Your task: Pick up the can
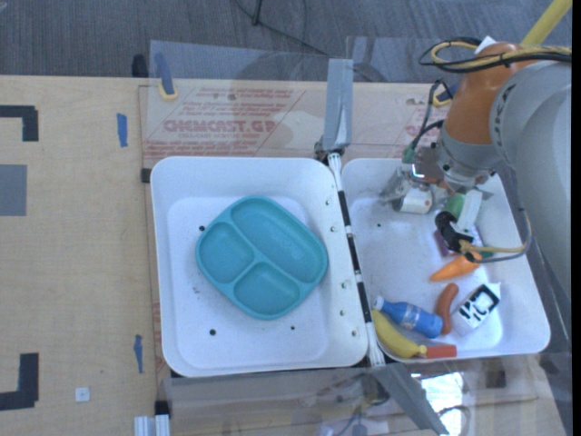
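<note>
Jaws cannot be read from this slanted view, whether parted or closed: the gripper (411, 187) hangs low over the far left part of the right bin (519, 338), with a small white piece just beneath it that I cannot tell from its own hardware. Nothing is clearly held. The grey arm (536, 125) with its orange band comes in from the right. The can (477, 304) seems to be the short white item with black print, though I cannot be sure. It lies near the bin's lower right corner, well apart from the gripper. Beside it sit a brown sausage (445, 296), a carrot (454, 267), a blue bottle (410, 317) and a banana (397, 336). The left bin (182, 198) holds a blue divided plate (261, 257).
</note>
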`<state>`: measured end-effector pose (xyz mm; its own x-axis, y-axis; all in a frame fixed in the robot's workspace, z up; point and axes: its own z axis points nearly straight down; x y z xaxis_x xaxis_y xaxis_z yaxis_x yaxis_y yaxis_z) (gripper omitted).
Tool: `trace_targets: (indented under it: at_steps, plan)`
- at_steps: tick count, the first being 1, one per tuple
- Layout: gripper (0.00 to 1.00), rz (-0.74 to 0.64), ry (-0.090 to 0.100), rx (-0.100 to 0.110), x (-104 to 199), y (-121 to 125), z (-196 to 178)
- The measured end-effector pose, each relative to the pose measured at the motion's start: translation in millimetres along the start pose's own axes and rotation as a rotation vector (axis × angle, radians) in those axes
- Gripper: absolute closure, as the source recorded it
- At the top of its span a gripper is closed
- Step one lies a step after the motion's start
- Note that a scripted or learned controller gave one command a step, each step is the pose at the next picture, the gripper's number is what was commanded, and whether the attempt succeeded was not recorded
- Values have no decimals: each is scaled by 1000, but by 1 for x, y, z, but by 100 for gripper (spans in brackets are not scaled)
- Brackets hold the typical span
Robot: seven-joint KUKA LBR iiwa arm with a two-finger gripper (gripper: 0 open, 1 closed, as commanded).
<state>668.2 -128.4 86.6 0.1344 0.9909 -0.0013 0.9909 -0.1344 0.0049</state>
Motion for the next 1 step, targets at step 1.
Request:
trace_targets:
  at_steps: [1]
  plan:
    - [100, -5, -2, -3, 2, 1, -11]
